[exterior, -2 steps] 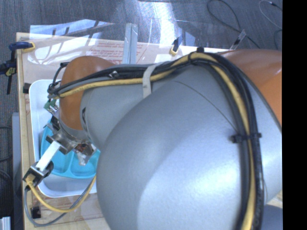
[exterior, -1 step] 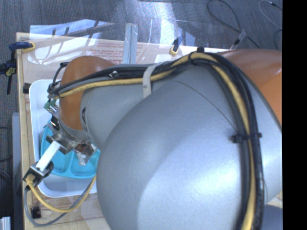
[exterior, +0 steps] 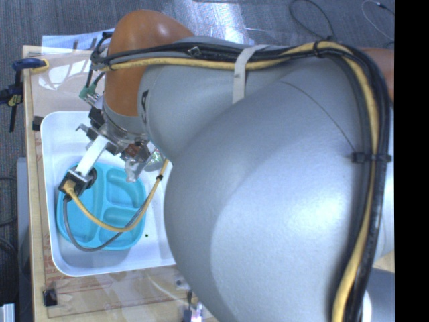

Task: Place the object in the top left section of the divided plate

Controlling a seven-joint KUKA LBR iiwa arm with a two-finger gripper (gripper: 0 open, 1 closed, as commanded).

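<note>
Object: can't make it out, prob small/light, maybe under gripper (exterior: pixel 133 168) over top edge of blue divided plate (exterior: pixel 110 210) in white bin (exterior: pixel 48 136). Open/shut: can't tell. Pinch mid-body, gently.

One fixed camera looks down at a slant on the bench (exterior: pixel 100 288), the grey arm (exterior: pixel 268 180) looming close from the right, seemingly masking part of the white bin (exterior: pixel 50 136).

Robotics lab: large grey arm (exterior: pixel 268 180) over a wooden bench (exterior: pixel 87 291), blue clamp (exterior: pixel 24 64) at its edge, loose cables (exterior: pixel 299 4) across grey carpet (exterior: pixel 60 5).
</note>
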